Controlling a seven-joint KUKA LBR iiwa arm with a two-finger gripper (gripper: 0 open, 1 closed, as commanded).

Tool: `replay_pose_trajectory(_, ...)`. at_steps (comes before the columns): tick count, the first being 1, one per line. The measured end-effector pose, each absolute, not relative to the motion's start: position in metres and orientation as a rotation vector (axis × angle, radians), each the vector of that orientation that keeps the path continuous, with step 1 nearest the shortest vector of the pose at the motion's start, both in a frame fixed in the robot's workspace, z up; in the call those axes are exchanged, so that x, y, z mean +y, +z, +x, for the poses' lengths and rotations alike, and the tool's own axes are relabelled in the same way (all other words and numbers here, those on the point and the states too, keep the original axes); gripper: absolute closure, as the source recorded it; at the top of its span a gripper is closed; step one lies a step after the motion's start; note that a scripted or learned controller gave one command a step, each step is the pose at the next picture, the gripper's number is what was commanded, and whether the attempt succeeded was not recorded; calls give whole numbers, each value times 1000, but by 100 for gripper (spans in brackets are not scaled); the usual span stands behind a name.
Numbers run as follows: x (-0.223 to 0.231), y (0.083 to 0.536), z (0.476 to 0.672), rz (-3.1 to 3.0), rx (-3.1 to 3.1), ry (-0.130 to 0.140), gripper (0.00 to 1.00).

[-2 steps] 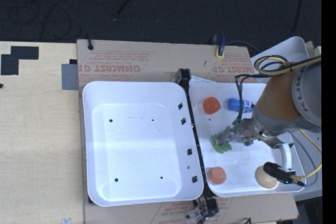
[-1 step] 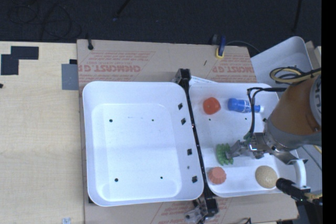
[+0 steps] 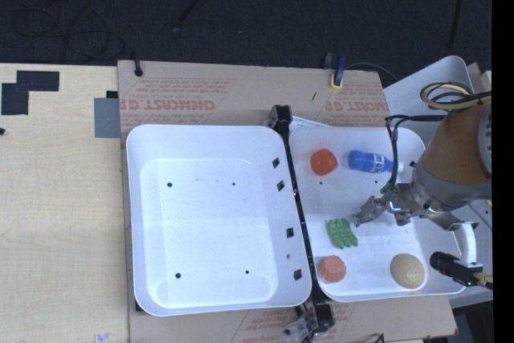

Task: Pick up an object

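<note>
Arm: broad orange band [image 3: 455, 147] above the wrist, curved grey casing beside it. Below, a grey metal wrist block [image 3: 434, 201] with a small two-finger metal gripper [image 3: 371, 212]. Black cable [image 3: 392, 142] loops along the arm; yellow-and-black cable coil [image 3: 446, 93] sits above.

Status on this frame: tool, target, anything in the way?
Tool low in right bin, nothing visibly held. Green toy nearest, just beside it. Nothing blocking.

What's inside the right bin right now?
In the right bin: an orange ball, a blue bottle, a green toy, a pinkish-red ball and a tan ball. The tool and arm cover the bin's right side.
</note>
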State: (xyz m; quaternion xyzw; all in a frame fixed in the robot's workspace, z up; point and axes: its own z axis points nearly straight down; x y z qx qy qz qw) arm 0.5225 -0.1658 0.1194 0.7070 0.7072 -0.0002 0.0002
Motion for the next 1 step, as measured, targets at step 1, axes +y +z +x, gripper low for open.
replay_pose_trajectory(1,-109,90,487,2218,2218,8,0)
